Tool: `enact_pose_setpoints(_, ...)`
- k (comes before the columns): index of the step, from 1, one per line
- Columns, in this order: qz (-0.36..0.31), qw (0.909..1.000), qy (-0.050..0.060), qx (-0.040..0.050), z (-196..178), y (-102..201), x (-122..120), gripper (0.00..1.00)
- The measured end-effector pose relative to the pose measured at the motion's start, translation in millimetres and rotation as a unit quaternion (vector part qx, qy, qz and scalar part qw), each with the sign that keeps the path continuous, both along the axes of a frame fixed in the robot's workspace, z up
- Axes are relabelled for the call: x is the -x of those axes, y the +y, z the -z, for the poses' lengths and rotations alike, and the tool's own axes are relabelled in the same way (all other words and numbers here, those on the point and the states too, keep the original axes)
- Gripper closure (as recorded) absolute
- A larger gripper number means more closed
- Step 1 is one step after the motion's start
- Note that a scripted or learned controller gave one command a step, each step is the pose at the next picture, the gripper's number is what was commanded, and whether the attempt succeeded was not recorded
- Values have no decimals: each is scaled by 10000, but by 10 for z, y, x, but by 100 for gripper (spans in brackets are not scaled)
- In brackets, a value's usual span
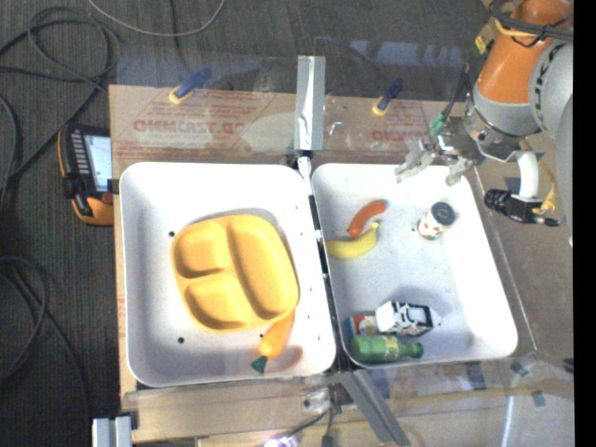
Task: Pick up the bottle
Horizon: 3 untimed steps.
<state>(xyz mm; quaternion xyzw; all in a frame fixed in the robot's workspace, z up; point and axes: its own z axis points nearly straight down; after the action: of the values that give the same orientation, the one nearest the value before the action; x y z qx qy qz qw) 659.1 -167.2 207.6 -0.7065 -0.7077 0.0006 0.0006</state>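
The bottle [386, 348] lies at the right bin's [484, 277] six o'clock edge. The gripper [434, 160] hangs open at twelve o'clock, well apart.

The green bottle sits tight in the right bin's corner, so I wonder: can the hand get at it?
Probably, from above: the green bottle lies uncovered, though the bin wall and white toy crowd the hand.

Bottle [386, 348]: green, lying on its side, long axis roughly left-right in frame. Sits in the right bin [484, 277], lower part of frame, hard against the bin's bottom wall near its lower-left corner. Darker cap end points left, a lighter yellowish band shows near the middle, body end points right. A white-and-black package [402, 318] lies just above it, close or touching, can't tell which. Nothing grips it.
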Motion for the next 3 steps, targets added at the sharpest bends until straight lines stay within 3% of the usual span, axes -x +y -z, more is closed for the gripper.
enact_pose_setpoints(1, -791, 9969, 2, -4, 726, 286, 504, 0)
enact_pose_setpoints(2, 207, 9998, -57, 13, 1173, 646, 474, 0)
enact_pose_setpoints(3, 137, 9999, 5, -6, 248, 846, 1755, 0)
